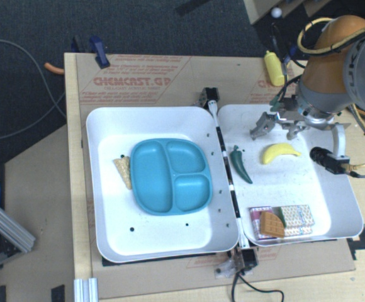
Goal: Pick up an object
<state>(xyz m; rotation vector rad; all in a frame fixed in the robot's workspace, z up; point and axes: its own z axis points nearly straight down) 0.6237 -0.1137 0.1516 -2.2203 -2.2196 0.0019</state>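
Camera view: hand (278,125) spread open, holding nothing, above banana (279,152).

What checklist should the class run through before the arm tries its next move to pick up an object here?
1. Gripper over the right bin: ok.
2. Nothing between the open fingers: ok.
3. Nearest target, the banana, lies apart from the green pepper: ok.
4. Gripper centred above the banana: not ok, it sits up and left of it.
5. Snack packet well away from the banana: ok.
6. Height of the fingers above the bin floor: cannot tell.
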